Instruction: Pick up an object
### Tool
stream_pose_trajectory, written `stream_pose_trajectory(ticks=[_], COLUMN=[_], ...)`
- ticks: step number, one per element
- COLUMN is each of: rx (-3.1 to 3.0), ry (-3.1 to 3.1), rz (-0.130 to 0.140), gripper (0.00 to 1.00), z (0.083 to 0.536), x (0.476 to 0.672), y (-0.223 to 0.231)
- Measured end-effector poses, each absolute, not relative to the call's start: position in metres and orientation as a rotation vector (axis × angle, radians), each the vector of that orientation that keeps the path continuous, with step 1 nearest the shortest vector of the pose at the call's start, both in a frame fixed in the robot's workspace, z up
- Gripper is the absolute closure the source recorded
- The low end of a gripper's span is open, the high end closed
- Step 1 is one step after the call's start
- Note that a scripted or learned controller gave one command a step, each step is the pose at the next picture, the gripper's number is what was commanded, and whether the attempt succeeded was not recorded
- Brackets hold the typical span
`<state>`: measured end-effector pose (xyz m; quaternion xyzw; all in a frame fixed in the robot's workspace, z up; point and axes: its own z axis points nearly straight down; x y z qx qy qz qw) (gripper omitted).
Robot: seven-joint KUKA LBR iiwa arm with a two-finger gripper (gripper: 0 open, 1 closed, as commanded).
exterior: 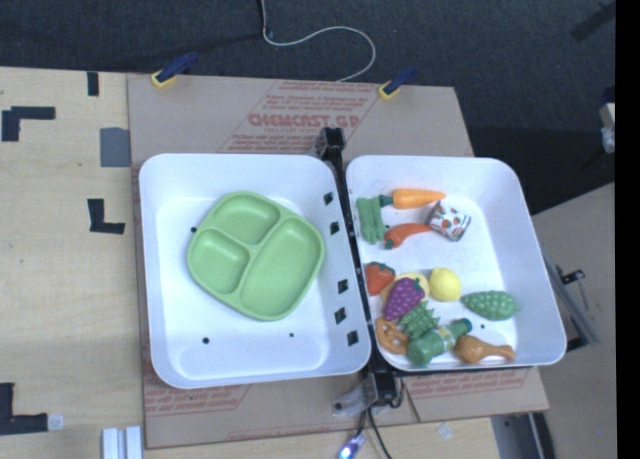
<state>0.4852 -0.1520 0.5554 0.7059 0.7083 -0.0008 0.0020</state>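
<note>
We take the black hinge clips [340, 247] between the two bins as our landmark. To their left lies the left bin [170, 347], and in it a green divided plate [258, 255], flat, with nothing on it that we can see.

Just right of the clips begins the right bin [520, 197], which holds all the toy food. Nearest the clips are the green beans [369, 219] and a red tomato-like piece [379, 277]. A little further right lie two carrots, the upper carrot [415, 198] and the lower carrot [408, 235], then purple grapes [402, 298] and a pretzel [390, 335] toward the near wall. Further right again sit a small white cup with red spots [449, 220], a yellow lemon [445, 285], a dark green vegetable [432, 340], a bumpy green piece [489, 303] and a brown drumstick [482, 351].

We judge the task barely begun: every piece rests in the bin, none lifted. As for the pincer, we cannot tell its state. What is left is the whole job: choose a piece, reach, close, lift.
</note>
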Motion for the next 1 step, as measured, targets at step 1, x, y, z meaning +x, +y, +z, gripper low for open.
stream_pose_trajectory(ticks=[1], rx=[2.214], ry=[2.222], rz=[-0.004], gripper=[1.00], z=[0.5655], x=[0.4857], y=[-0.1519])
